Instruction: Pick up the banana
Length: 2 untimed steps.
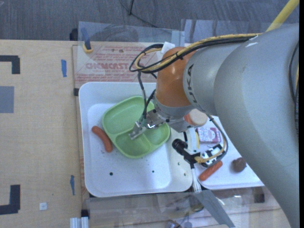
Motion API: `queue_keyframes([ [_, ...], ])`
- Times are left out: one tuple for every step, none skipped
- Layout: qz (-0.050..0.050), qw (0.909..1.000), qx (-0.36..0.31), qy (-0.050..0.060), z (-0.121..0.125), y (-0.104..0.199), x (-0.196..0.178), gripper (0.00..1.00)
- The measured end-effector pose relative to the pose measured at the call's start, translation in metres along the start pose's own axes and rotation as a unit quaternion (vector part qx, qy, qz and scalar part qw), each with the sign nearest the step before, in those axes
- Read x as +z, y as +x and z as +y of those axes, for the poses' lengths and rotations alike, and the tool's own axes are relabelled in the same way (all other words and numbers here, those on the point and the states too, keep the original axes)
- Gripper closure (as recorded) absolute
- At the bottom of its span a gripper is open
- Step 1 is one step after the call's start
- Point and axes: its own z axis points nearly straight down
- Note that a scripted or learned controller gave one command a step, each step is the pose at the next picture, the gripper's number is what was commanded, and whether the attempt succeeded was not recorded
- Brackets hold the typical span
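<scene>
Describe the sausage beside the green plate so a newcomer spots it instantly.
Find the white bin on the view's left, holding a green divided plate. The sausage lies on the bin floor beside that plate's left edge. It is the only reddish-orange stick there; its lookalike lies in the other bin.

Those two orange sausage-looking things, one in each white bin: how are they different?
The left sausage lies in the left bin, close beside the green plate; the right sausage lies in the right bin, near its front edge. The left sausage slants down toward the picture's right; the right sausage slants up that way. Both are orange-red, slim and round-ended.
</scene>
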Motion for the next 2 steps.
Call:
queue_keyframes([
  [0.012,0.9999,-0.008,0.004,0.002,0.015,-0.013,1.00],
  [-0.002,0.9982,-0.060,0.005,-0.035,0.072,-0.100,1.00],
])
